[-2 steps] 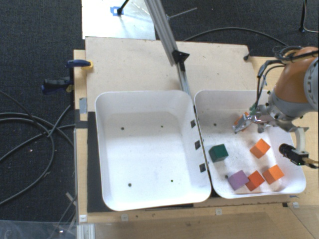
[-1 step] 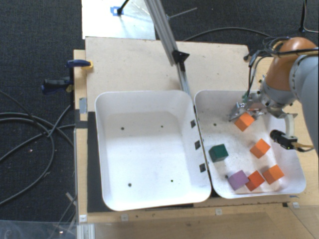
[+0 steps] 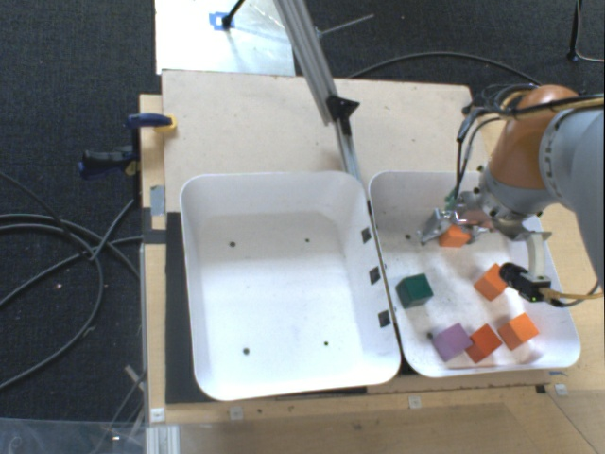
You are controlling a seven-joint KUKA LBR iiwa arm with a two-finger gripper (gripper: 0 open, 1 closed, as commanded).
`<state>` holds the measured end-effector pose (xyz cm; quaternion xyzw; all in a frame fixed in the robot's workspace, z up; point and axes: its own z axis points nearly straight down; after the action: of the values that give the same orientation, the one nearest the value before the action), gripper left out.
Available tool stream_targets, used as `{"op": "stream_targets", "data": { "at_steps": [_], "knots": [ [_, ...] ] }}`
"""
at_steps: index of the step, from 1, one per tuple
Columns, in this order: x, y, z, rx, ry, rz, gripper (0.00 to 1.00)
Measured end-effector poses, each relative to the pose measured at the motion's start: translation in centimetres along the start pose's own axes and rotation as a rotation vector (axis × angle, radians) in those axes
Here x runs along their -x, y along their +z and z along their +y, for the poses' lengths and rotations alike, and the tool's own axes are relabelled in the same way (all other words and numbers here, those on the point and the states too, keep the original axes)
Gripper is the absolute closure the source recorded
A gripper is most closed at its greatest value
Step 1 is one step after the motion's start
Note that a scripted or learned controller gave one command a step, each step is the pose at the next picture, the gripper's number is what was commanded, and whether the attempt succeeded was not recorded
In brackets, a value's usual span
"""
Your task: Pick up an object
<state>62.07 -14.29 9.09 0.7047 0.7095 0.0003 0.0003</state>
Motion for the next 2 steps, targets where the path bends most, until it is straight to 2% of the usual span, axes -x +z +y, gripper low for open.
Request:
{"op": "stream_targets", "data": {
  "at_steps": [1,2],
  "knots": [
    [0.1,-1.1,0.1,0.003,-0.002,-0.001,1.0],
    [-12.5,-10.3,-0.2,0.005,-0.007,0.003,1.0]
  ]
}}
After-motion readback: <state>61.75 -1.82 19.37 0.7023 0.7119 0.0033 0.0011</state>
